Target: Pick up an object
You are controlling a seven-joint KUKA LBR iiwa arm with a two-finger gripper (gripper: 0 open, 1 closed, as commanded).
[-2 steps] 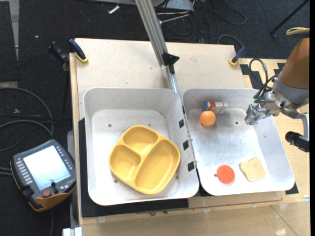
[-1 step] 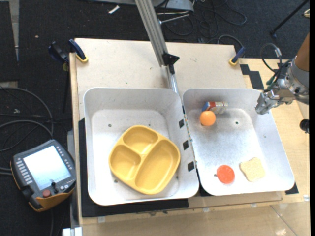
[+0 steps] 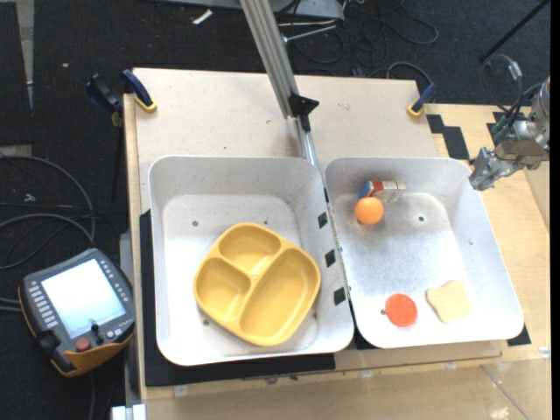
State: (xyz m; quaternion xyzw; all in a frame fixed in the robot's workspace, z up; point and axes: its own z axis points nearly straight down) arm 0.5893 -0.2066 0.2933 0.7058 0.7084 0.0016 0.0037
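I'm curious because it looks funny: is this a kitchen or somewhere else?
Probably a robot lab, not a kitchen. A robot's pincer hangs beside two white bins, a control pendant lies on the floor, and cables trail behind the bench. The yellow tray looks like a toy.

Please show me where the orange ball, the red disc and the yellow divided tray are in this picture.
orange ball [image 3: 369, 211], camera view, the middle of its round face.
red disc [image 3: 401, 310], camera view, the centre of its flat top.
yellow divided tray [image 3: 229, 302], camera view, its outer rim at the lower left.
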